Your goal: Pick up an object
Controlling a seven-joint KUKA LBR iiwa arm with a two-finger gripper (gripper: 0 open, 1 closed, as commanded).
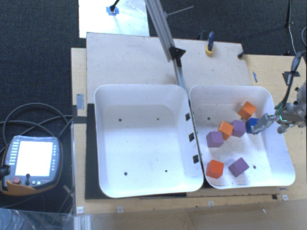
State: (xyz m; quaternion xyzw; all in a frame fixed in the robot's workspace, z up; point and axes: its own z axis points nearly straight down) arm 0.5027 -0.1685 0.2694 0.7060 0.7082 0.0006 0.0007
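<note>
We look down on a pale wooden bench (139, 56) standing on dark carpet, with a lighter board laid over its far half and a slim metal pole (160, 23) slanting in from the far edge toward the seam between the two bins. A yellow clamp (209, 48) grips the board's far edge, and a teach pendant (31, 164) with a bright screen lies off the bench's left edge, its black cable looped round it. The left bin (103, 143) shows us only its white floor with a few dark dots. The right bin (283, 157) carries the blocks: an orange cube (247, 110) toward the far right corner, an orange cube (226, 128) touching a purple cube (238, 128) near the middle, another purple cube (215, 139) just beside them toward the left wall, and an orange-red cube (215, 168) and a purple cube (238, 166) near the front edge, apart from each other. The gripper (261, 124) reaches in over the right wall of that bin, and at its tip we see a small blue block (252, 125), a saturated blue with a darker shaded face, partly covered by the metal. It sits just right of the middle purple cube, close to the right wall. We cannot tell how far the gripper is parted or whether it has hold of the block, since the tip and the block overlap.
</note>
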